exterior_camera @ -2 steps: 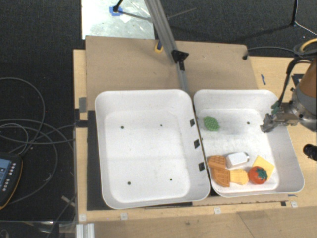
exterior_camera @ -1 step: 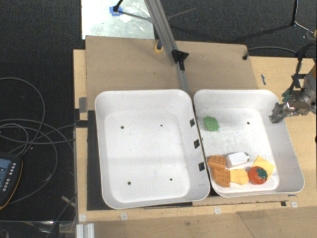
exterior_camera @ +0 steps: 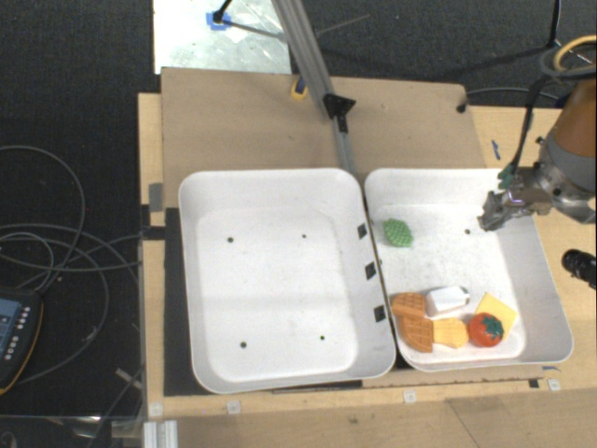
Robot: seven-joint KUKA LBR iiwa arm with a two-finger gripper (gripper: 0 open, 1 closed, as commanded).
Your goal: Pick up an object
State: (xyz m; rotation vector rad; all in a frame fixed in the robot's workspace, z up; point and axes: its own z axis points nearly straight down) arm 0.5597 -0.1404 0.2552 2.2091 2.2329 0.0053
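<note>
Toy tomato in lower-right cluster, ungrasped; gripper hovers at right bin's upper right, finger state unclear. Next: descend onto target.

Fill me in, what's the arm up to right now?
The gripper hangs over the upper right part of the right bin, with nothing seen between its fingers. The pickable items lie untouched: a green object near the bin's left wall, and a cluster at the near edge, waffle, white piece, yellow wedge, tomato.

A grey arm with an orange band, dark cable, and small metallic jaws.
</note>
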